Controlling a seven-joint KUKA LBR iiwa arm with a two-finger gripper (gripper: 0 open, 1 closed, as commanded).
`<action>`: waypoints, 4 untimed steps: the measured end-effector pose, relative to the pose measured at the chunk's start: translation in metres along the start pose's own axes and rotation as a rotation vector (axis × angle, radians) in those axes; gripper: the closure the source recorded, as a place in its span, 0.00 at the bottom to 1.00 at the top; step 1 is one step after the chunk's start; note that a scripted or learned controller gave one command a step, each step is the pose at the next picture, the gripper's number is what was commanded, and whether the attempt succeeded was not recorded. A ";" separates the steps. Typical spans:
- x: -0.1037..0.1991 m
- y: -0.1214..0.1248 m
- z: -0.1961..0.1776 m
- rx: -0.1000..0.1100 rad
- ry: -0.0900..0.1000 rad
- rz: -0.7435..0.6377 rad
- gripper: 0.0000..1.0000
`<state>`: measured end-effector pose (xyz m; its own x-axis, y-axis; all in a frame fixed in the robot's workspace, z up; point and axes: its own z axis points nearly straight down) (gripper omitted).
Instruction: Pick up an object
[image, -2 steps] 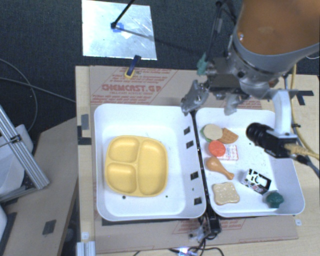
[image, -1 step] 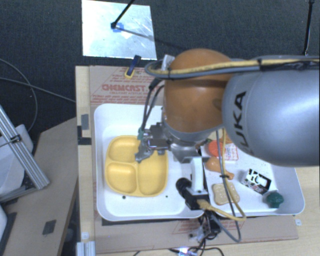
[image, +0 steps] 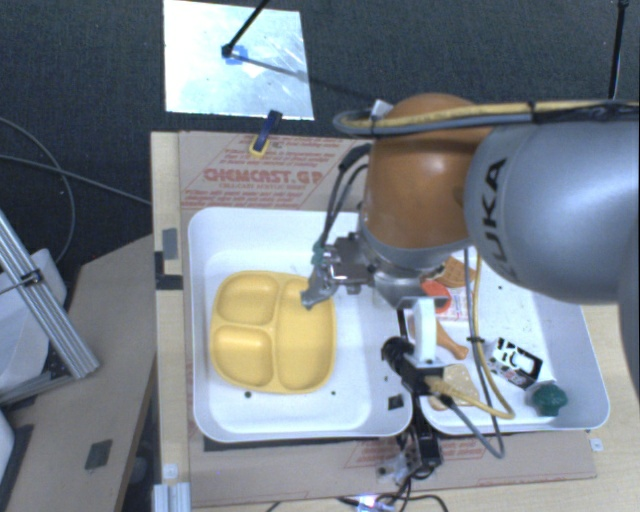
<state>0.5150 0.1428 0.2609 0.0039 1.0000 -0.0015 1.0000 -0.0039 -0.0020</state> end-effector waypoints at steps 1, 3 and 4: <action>-0.057 -0.030 0.081 0.006 -0.001 0.002 0.00; -0.020 0.011 0.171 -0.007 0.003 -0.009 1.00; 0.009 0.121 0.173 -0.014 0.004 -0.010 1.00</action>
<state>0.6356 0.1507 0.0876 -0.0059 1.0000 0.0029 0.9999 0.0059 0.0124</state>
